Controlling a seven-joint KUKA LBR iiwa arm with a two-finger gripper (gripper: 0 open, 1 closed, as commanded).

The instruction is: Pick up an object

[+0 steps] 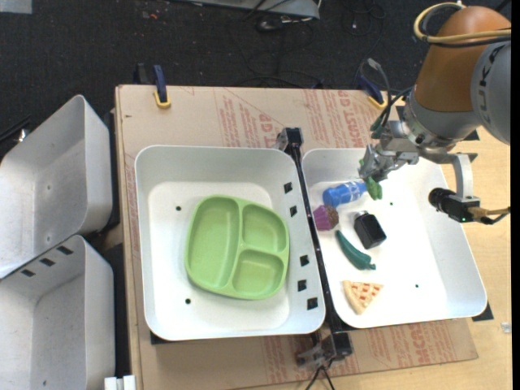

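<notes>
Arm comes in from the right w/ its orange band up top; gripper hangs low over the back-left part of the right bin. Can't tell if the jaws are open or closed from here, too dark & cluttered at the tip. A small green piece sits right at the tip, touching or just below it; can't say whether it's actually held.

Just beside that, to the left, a blue bottle lies on its side on the bin floor. Near the bin's left wall there's a purple grape-like lump. A black block sits toward the middle, apart from the bottle. A dark green curved piece lies just in front of the block, close to it. Nearer the front edge, a pizza slice toy lies flat, well apart from the gripper.

Left bin holds a light green divided plate, 3 compartments, about centred. Both bins rest side by side on the brown surface. A blue clamp grips the surface's back edge.
</notes>
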